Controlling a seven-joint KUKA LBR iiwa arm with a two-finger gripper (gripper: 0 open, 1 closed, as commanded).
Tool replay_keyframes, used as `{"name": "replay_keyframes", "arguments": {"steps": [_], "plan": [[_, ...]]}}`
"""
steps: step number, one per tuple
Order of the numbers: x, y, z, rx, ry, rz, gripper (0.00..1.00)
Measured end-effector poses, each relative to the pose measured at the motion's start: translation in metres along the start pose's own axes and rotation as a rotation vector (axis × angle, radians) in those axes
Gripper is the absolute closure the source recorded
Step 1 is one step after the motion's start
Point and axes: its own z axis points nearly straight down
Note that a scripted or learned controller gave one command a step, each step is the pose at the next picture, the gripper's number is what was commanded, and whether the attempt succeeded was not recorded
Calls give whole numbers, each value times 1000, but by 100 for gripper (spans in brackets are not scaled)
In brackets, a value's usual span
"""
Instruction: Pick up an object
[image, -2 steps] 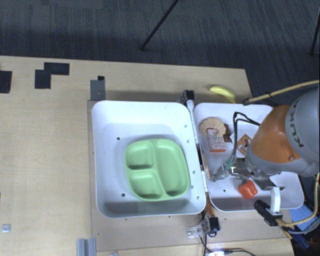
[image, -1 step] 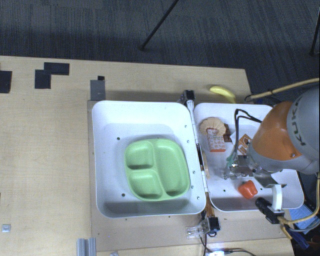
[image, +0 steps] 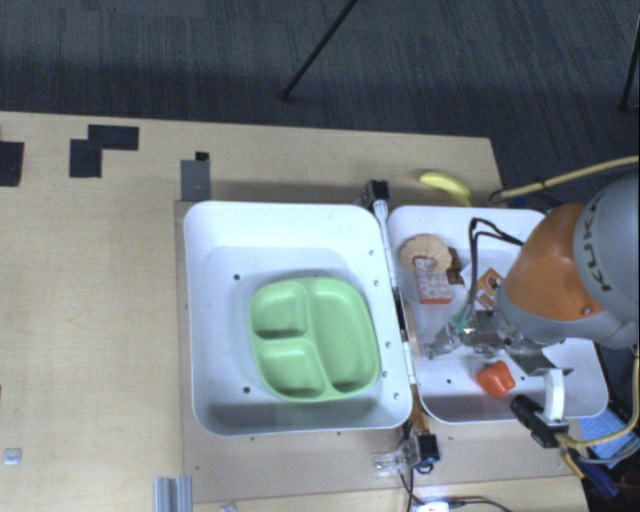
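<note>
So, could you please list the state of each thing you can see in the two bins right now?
Green divided plate: lying flat and upright in the left bin, apart from its walls.
Orange object: resting on the floor of the right bin, near the front.
Packet with red label: lying flat in the right bin's rear part.
Gripper: low inside the right bin, beside the orange object.

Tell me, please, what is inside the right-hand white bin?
A tan packet with a red label and an orange object lie in the right bin; the arm covers the rest.
</note>
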Motion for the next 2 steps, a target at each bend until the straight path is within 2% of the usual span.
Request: {"name": "replay_keyframes", "arguments": {"steps": [1,2], "plan": [[1,-3,11,7,0,2,0],[2,0,0,1,0,-1,100]]}}
